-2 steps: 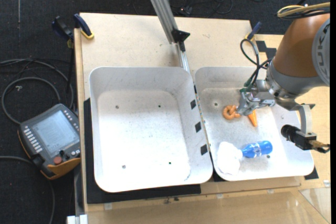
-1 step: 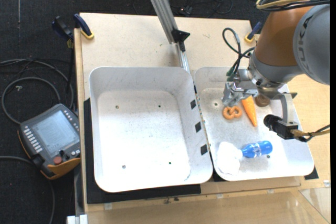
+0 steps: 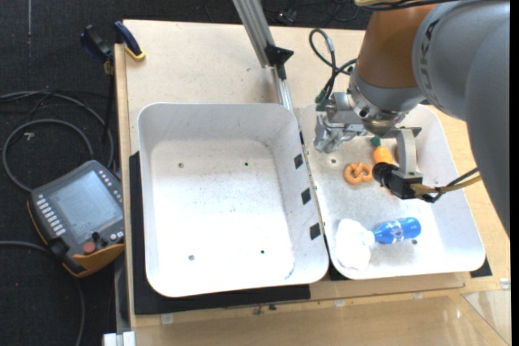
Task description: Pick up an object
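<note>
From the camera view above, the tabletop carries two shallow white bins side by side. The left bin shows a bare white floor with a few dark specks and small holes. The right bin holds the loose things. The grey arm, with its orange band above the wrist, reaches in from the right and hangs over the upper part of the right bin. Its tool sits near the bin's upper left corner, just beside the wall shared by the two bins; the metal parts there are small and crowded, so I cannot tell how the tool stands, and nothing can be made out as held by it.

Below the wrist lies an orange pretzel-shaped piece on the bin floor, apart from the tool. A small orange bit shows just above and to the right of it, partly hidden by the arm's hardware. Toward the bin's near edge lies a blue bottle on its side, its end touching a crumpled white wad to its left.

Off the tabletop, on the dark floor at left, rests a handheld control pendant with a grey screen and orange base. A slanted metal rail crosses the top of the tabletop.
</note>
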Action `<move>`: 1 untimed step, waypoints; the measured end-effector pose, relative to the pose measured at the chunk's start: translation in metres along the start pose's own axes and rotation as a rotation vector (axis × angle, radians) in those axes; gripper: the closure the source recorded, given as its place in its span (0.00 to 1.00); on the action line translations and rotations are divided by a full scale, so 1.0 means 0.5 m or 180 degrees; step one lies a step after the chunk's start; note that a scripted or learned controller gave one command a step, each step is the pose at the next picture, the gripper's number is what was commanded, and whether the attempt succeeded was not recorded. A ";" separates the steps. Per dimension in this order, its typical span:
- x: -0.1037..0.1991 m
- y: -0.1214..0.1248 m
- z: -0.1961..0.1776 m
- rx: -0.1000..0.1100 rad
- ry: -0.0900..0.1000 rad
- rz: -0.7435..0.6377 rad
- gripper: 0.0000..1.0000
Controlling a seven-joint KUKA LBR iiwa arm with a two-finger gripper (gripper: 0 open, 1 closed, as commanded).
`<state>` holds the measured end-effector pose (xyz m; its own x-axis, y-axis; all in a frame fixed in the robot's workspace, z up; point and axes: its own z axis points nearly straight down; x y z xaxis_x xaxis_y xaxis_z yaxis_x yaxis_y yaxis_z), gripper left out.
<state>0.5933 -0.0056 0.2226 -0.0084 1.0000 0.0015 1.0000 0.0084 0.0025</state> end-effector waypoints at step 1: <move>0.095 0.041 0.011 0.0001 -0.0002 0.0002 1.00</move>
<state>0.6132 0.0423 0.2172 -0.0077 1.0000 0.0008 1.0000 0.0077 0.0023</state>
